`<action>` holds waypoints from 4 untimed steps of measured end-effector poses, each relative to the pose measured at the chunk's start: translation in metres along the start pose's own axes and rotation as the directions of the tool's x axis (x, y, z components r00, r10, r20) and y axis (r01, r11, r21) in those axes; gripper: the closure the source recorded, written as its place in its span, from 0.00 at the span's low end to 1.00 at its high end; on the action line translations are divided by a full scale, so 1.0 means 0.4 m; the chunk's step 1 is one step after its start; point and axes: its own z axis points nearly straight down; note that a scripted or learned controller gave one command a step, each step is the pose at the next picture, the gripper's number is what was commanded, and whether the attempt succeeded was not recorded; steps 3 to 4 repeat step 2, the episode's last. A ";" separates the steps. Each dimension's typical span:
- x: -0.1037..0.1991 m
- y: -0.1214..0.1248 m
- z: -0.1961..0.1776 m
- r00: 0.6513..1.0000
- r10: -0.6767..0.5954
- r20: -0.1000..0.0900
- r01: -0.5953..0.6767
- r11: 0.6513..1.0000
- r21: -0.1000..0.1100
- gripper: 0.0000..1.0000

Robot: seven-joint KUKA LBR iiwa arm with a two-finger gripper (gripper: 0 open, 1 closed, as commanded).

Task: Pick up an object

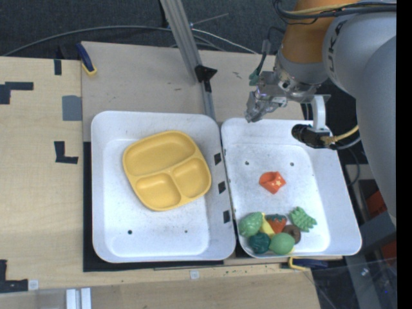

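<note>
My gripper (255, 113) hangs above the far left corner of the right bin (335, 172), with nothing seen between its fingers. A small red object (272, 181) lies alone in the middle of that bin, well in front of the gripper. At the bin's near edge sits a cluster of small toys: a green lumpy piece (252, 223), a red and yellow piece (275, 223), a green leafy piece (302, 218), a dark teal piece (259, 242) and a round green one (281, 243).
The left bin (106, 172) holds a yellow three-compartment plate (167, 170). A grey metal post (182, 28) rises behind the bins near the gripper. A blue and yellow clamp (86, 59) sits at the bench's far left.
</note>
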 end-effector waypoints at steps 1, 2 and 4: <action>0.127 -0.031 0.023 1.000 0.000 0.000 0.000 1.000 0.000 1.00; 0.281 -0.053 0.016 1.000 -0.002 -0.001 0.002 1.000 0.000 1.00; 0.281 -0.053 0.016 1.000 -0.002 -0.001 0.002 1.000 0.000 1.00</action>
